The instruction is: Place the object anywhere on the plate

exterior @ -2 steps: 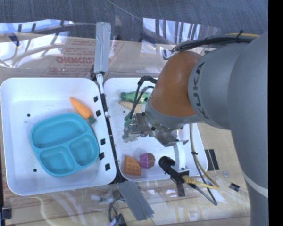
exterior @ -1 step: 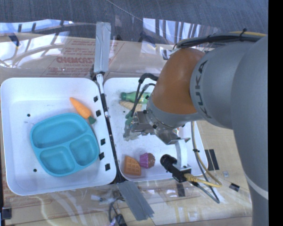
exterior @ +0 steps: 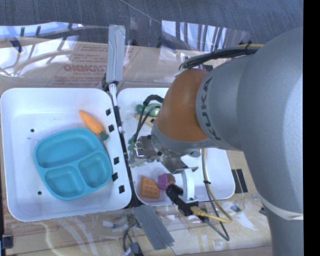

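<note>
A light blue divided plate (exterior: 71,164) lies in the left bin (exterior: 16,143). An orange toy carrot (exterior: 92,122) with a green tip rests in the left bin, just off the plate's upper right rim. My gripper (exterior: 141,148) hangs low over the left side of the right bin (exterior: 224,180), under the orange wrist band, next to the wall between the bins. The arm's bulk hides what lies below it. In the right bin, a tan waffle piece (exterior: 149,188) and a small purple item (exterior: 165,181) sit near the front.
A green item (exterior: 150,110) peeks out at the back of the right bin beside dark cables. The grey arm covers most of the right bin. Cardboard and tape run behind and in front of the bins.
</note>
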`<state>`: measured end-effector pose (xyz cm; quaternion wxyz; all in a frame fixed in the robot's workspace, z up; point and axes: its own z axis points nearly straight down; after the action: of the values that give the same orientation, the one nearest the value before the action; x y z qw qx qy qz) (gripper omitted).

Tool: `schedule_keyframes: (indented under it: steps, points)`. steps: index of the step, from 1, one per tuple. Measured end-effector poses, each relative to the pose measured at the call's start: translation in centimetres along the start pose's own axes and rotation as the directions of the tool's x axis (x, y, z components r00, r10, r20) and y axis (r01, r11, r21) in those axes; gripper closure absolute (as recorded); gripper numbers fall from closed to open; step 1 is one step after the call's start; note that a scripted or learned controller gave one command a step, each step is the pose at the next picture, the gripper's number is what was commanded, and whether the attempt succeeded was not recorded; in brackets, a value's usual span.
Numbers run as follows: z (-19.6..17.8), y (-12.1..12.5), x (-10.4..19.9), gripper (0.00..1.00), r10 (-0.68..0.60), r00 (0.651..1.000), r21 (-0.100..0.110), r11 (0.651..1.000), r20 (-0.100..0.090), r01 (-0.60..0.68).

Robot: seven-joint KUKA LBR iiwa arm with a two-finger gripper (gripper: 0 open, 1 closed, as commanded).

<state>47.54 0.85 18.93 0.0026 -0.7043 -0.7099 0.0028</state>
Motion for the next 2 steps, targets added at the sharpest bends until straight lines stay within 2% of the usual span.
schedule_keyframes:
  steps: [1,2]
  points:
    - [-0.1,0.1,5.9,1.00,-0.005,1.000,-0.004,1.000,0.000,0.005]
    - [6.4,0.0,9.4,1.00,-0.002,1.000,0.003,1.000,0.002,0.002]
